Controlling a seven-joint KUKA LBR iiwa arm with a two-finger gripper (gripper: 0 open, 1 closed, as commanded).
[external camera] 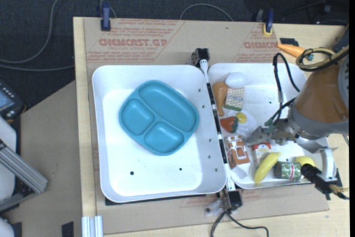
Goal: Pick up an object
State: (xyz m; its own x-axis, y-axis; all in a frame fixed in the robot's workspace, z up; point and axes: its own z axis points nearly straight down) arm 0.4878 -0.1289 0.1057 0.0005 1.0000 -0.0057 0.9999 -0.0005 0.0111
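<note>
Reaching in from the right, I hang low over the right bin [327, 183], my gripper [260, 136] down among the clutter near its middle. Whether my jaws are apart or together I cannot tell; the dark metal blurs into what lies beneath, and nothing shows plainly between them.

Everything worth taking sits in this bin, crowded toward the wall it shares with the left bin [105, 119], which I judge is why I have come in over that side. The left bin holds a blue divided plate [160, 117], flat and broad, a poor fit for me.

Closest to my tip lies an orange packet [237, 152], flat with white print, just beside the dividing wall. A yellow banana [265, 166] lies just below it, curved, smooth, angled toward the near rim; it looks the easiest to pinch across its width. Beside it rests a small can [288, 170] on its side, and a brown bottle-like thing [220, 95] lies farther up.
</note>
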